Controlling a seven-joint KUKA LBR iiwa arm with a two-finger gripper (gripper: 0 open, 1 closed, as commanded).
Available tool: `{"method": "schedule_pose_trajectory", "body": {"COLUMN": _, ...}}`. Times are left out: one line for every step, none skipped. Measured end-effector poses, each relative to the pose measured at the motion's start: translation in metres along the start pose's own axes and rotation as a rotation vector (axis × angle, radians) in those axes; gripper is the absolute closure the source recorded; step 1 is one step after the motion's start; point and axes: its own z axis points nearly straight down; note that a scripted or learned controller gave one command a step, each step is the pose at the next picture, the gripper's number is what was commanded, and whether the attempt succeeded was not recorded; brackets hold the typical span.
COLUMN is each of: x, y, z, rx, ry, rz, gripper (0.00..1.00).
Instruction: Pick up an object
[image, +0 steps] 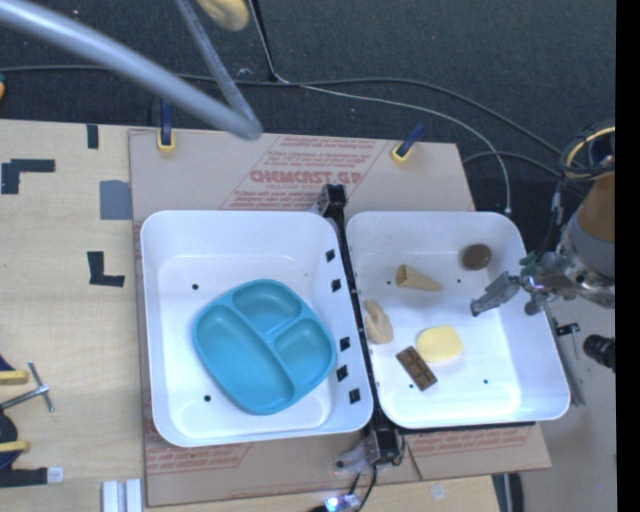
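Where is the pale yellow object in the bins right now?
In the camera view, the pale yellow object lies in the right bin, toward its near side, just right of the brown bar and below the tan wedge.

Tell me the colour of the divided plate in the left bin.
Light blue divided plate, seen in the camera view.

Cardboard sheet (300, 165) under two white bins (160, 250), cables (400, 100) behind.

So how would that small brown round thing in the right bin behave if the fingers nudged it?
The brown round object looks rounded, so it would probably roll across the smooth right bin. It seems small, likely light.
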Motion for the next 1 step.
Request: {"method": "schedule_pose_trajectory", "body": {"x": 0.0041, "y": 0.0015, "z": 0.0640, "rx": 0.002, "ry": 0.001, "rz": 0.000, "gripper": 0.00}}
